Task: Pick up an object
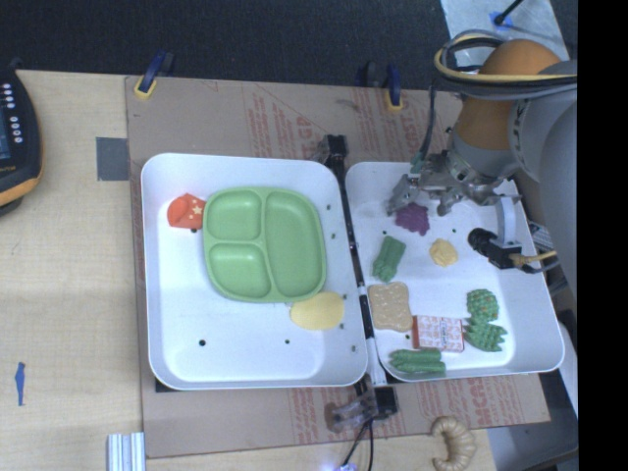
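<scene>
Reaching in from the upper right of the frame with the arm, hovering the gripper over the upper part of the right bin. Keeping two grey fingers spread apart, clamped on nothing. Sitting just above a purple toy piece, the nearest thing to pick, which lies on the bin floor near that bin's upper left corner, right at the fingertips; cannot tell whether touching.

Sharing the same bin, lower in the frame:
- green pickle-like piece, tilted, just below the purple one
- small yellow lump to its right, apart from both
- tan cracker by the bin's left wall
- red and white box just right of the cracker
- green bean pods at the lower rim
- two leafy green pieces near the lower right, one above the other

Filling much of the left bin: a green divided plate with three compartments. Tucked at the plate's upper left edge, a red piece with a yellow star; at its lower right edge, a pale yellow piece.

Lying outside the bins at the bottom of the frame, a curled tan piece
</scene>
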`<state>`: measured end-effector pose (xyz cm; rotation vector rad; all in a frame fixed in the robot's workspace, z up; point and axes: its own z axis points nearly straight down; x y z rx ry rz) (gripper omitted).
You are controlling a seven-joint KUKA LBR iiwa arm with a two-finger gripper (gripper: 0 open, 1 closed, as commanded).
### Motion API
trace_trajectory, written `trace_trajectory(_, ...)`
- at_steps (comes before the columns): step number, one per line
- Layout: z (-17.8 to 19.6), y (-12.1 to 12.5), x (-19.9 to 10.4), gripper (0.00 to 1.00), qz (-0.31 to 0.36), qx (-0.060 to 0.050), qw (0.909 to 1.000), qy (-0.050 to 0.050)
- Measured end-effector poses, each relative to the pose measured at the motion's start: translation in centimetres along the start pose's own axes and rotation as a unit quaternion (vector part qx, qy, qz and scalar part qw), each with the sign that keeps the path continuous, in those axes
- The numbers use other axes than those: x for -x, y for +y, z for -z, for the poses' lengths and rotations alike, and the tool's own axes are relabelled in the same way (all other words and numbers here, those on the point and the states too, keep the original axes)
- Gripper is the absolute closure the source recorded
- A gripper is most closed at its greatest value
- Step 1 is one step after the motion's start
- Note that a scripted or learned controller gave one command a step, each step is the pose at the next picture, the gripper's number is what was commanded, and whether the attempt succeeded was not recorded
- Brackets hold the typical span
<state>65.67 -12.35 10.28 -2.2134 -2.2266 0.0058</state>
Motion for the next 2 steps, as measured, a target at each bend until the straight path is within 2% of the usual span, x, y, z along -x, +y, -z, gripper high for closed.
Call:
trace_trajectory(1,-1.3,-7.2,-3.3,0.0,-0.001,-0.004,1.0,0.001)
trace_trajectory(2,-0.1,-6.8,-3.0,1.0,-0.001,-0.001,1.0,-0.001)
